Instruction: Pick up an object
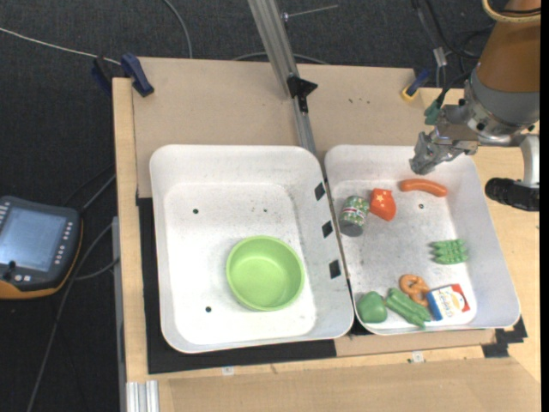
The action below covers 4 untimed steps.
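While the arm reaches in from the right: its gripper (426, 162) hangs over the far edge of the right bin (489, 230), just above the orange sausage-shaped piece.
Gripper state: nothing is seen between the fingers; whether they are spread or pressed together cannot be told at this angle.
Nearest object: the orange sausage-shaped piece (423, 187) lies flat on the bin floor, just below the gripper tip and apart from it.
Right bin, middle: a red pepper-like toy (383, 203) sits just beside a small grey-green can (353, 215) near the left wall.
Right bin, right side: a green ridged piece (449, 251).
Right bin, near edge: a green lump (371, 307), a green pod (407, 307), a pretzel (413, 286) and a small white-and-red carton (449, 302), close together.
Left bin (171, 178): a lime-green bowl (265, 272) stands upright on its floor.
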Tool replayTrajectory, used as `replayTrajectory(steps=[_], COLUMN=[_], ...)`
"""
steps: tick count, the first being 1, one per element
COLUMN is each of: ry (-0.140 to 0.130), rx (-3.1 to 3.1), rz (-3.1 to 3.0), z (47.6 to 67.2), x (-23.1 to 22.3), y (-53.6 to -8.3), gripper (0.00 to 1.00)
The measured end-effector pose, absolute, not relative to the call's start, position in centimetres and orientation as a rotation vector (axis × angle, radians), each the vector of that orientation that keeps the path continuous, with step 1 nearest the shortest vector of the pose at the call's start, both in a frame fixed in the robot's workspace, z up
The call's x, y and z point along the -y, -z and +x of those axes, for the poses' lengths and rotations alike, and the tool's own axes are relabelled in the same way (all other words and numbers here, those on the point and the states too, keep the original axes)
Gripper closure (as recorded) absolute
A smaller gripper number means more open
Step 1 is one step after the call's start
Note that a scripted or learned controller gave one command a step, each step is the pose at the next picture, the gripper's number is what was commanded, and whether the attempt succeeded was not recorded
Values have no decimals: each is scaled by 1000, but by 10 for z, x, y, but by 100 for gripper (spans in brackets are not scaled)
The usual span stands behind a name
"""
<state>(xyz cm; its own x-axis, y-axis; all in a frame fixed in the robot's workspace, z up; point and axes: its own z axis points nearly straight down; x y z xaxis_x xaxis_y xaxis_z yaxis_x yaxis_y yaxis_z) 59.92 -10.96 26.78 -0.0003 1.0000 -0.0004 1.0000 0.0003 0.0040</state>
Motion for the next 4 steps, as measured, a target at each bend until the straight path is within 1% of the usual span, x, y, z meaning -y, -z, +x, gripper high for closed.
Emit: replayTrajectory(steps=[1, 2, 3, 4], ry=[-1, -2, 0, 0], rx=[-2226, -2227, -2227, -2228], rz=[2218, 2216, 2218, 2217], z=[587, 572, 564, 547], x=[62, 10, -35, -86], y=[-251, -256, -239, -230], gripper=[100, 100, 100, 100])
